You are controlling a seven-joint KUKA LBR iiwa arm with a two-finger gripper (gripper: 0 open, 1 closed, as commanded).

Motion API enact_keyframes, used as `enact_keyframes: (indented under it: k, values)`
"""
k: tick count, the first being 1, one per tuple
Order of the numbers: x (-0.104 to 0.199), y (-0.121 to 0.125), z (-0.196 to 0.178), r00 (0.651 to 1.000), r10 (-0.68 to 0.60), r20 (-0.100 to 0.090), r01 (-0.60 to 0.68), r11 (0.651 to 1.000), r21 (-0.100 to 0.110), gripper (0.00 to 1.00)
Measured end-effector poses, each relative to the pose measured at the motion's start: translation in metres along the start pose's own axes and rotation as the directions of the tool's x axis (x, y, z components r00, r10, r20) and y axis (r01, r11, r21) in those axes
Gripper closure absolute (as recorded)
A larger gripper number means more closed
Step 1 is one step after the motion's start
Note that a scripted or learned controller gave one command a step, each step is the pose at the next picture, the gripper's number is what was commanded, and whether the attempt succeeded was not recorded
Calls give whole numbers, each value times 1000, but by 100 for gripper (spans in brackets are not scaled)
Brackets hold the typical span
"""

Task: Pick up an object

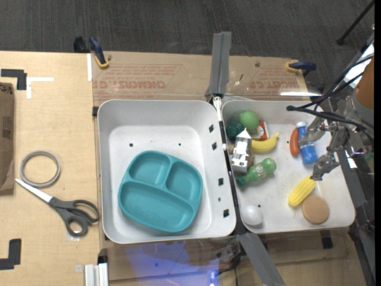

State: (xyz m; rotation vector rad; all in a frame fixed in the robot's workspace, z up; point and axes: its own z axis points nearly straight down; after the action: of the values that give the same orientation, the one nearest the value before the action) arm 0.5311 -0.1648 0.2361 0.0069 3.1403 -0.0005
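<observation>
Gripper [326, 151] over right bin [280, 216], near its right edge, fingers spread, nothing between them. Corn cob [301, 191] just below gripper; brown disc [315, 210] beside cob. Banana [265, 142], green bottle [258, 171] toward left wall. Teal plate [159, 190] in left bin [113, 130].

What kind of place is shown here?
Probably a robotics lab bench: a robot arm reaches over two white bins, toy food such as a corn cob lies inside, and clamps hold cardboard down.
</observation>
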Motion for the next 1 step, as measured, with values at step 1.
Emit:
enact_keyframes:
  k: [1]
  values:
    - [-22, -22, 144, 999, 45, 3, -45, 999, 1, 0]
